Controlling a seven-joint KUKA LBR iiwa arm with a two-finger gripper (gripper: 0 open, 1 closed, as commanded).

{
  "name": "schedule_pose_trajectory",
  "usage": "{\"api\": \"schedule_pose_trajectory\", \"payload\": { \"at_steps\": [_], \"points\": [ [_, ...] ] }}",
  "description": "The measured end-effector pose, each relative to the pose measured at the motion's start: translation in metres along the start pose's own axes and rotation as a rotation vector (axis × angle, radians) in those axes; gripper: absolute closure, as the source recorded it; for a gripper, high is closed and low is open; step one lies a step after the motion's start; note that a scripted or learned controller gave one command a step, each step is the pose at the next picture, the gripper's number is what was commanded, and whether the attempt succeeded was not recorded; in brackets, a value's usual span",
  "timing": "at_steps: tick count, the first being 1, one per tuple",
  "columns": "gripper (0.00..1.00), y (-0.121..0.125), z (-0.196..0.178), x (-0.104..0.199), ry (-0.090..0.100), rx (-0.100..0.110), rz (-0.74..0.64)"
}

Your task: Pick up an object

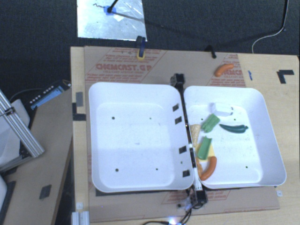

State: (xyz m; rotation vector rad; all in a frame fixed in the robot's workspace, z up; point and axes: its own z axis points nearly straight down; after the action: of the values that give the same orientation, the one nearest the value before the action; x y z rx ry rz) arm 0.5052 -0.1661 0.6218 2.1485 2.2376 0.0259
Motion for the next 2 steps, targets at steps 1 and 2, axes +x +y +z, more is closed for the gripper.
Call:
{"api": "schedule_pose_trajectory", "payload": {
  "at_steps": [1, 2],
  "points": [
    [1.00, 0.001, -0.012, 0.000, -0.002, -0.004, -0.003],
    [1.00, 0.001, -0.023, 0.000, -0.004, -0.009, -0.006]
  ]
}}
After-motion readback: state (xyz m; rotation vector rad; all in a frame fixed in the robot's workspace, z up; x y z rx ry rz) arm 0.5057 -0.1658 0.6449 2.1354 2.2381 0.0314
